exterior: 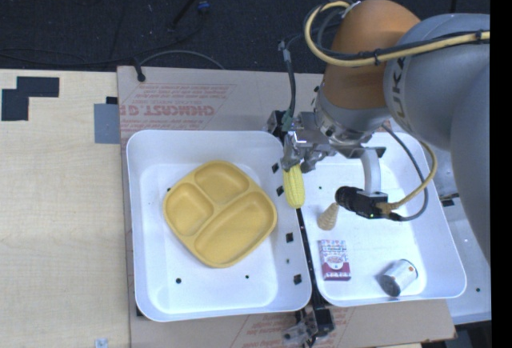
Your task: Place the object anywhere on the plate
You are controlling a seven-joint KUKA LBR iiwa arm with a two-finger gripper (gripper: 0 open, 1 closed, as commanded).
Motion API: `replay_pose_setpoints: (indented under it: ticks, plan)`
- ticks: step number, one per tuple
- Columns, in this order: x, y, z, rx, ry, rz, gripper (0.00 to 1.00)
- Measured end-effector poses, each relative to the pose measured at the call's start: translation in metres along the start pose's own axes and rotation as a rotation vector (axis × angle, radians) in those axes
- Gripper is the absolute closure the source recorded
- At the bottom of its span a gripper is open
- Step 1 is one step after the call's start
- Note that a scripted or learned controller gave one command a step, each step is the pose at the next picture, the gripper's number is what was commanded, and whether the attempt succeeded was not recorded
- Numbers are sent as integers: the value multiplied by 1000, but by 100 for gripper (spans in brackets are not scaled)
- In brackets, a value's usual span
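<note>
A yellow plate [220, 213] with three compartments lies tilted in the left white bin [152, 266]. A yellow corn cob [294, 185] hangs upright between the fingers of my gripper [297, 163], above the divide between the two bins. My gripper is shut on the cob's upper end. The cob is just right of the plate's right edge and apart from it.
The right bin [436, 258] holds a tan cone-shaped piece [329, 216], a small red and white packet [334, 259] and a grey cylinder [398, 276]. A black cable connector [364, 202] hangs from the arm over that bin. The bulky arm covers the right bin's far side.
</note>
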State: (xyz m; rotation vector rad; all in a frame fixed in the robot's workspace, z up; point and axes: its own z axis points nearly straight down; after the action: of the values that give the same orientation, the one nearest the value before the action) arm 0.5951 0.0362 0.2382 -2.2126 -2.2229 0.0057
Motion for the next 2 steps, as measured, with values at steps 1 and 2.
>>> replay_pose_setpoints:
  ticks: [1, 2]
  plan:
    - [46, -2, 13, 1, -1, 1, 100]
    - [91, -9, 19, 1, -1, 0, 100]
